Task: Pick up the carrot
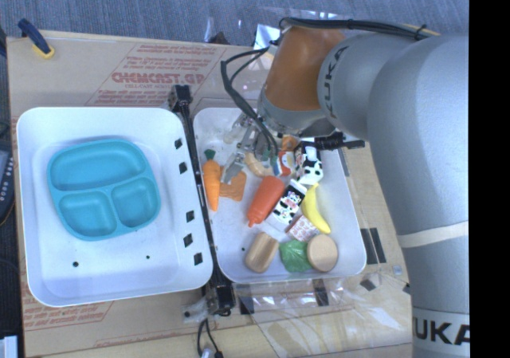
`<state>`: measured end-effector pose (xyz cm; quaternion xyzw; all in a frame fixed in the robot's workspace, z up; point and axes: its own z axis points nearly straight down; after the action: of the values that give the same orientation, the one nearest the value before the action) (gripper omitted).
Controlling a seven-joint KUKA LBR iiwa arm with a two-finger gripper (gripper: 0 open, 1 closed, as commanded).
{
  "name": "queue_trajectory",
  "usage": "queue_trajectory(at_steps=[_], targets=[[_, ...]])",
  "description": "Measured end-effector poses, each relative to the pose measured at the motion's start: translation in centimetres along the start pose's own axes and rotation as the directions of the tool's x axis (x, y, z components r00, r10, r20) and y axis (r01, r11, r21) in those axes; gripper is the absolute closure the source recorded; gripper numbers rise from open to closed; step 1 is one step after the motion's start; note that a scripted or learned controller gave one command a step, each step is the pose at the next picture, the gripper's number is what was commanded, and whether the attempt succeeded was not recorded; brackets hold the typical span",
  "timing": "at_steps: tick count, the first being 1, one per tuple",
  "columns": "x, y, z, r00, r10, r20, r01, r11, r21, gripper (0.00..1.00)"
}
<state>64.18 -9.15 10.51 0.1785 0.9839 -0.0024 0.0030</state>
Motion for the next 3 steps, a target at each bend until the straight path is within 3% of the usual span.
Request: queue_trajectory(at_steps=[1,2,3], targets=[[2.5,-1.5,1.0,0.998,0.063,0.002,-0.063,0.998,0.003,0.00],[1.9,-1.9,1.1,0.931,0.365,0.000,-0.365,0.931,0.006,0.00],[0.3,-1.4,1.1,0.817,0.577,0.001,-0.577,0.817,0.007,0.00]])
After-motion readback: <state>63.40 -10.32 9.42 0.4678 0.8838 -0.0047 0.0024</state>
